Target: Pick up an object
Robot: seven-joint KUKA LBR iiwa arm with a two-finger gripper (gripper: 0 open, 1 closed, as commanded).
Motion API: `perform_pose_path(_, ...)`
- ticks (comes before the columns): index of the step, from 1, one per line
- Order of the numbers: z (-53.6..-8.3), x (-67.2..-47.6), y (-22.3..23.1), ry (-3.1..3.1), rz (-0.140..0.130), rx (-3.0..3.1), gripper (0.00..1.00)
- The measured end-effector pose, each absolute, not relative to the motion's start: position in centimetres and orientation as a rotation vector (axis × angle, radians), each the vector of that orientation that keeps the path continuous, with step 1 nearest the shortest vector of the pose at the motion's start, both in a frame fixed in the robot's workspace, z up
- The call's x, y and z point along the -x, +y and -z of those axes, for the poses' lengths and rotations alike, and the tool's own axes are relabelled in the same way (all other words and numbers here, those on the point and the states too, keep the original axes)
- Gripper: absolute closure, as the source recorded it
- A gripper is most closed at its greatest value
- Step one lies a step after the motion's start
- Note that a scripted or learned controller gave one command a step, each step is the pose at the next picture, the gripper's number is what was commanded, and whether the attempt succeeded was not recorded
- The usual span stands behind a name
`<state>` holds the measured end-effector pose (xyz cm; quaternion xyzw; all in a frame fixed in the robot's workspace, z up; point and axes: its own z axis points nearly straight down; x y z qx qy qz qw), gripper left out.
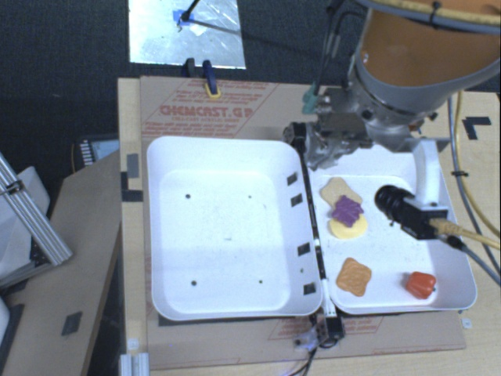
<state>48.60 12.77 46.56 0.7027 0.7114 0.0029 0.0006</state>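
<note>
Several small objects lie in the right bin [462, 288]: a tan biscuit-like piece [334, 189], a purple piece [347, 208] resting on a yellow disc [349, 228], an orange waffle-like piece [354, 276] and a red piece [420, 284]. My gripper [319, 149] hangs over the bin's far left corner, close to the divider and just above the tan piece in the image. Nothing shows held in it. The arm's body hides the far part of the right bin.
The left bin [156, 233] sits beside the right one, its wall touching at the divider [311, 233]. A black cylinder [401, 207] on the arm juts over the right bin's middle. Cables [470, 241] run along the right side. A foil sheet [186, 20] lies beyond the bench.
</note>
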Motion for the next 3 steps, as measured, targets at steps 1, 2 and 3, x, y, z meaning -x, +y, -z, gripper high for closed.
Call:
perform_pose_path(1, -53.9, -48.7, 16.5, 2.228, -0.014, -2.210, 1.00)
perform_pose_path(2, -48.2, -48.6, 23.9, 2.235, 0.004, -2.211, 1.00)
perform_pose_path(3, -53.8, -49.7, 23.4, 2.226, -0.012, -2.213, 1.00)
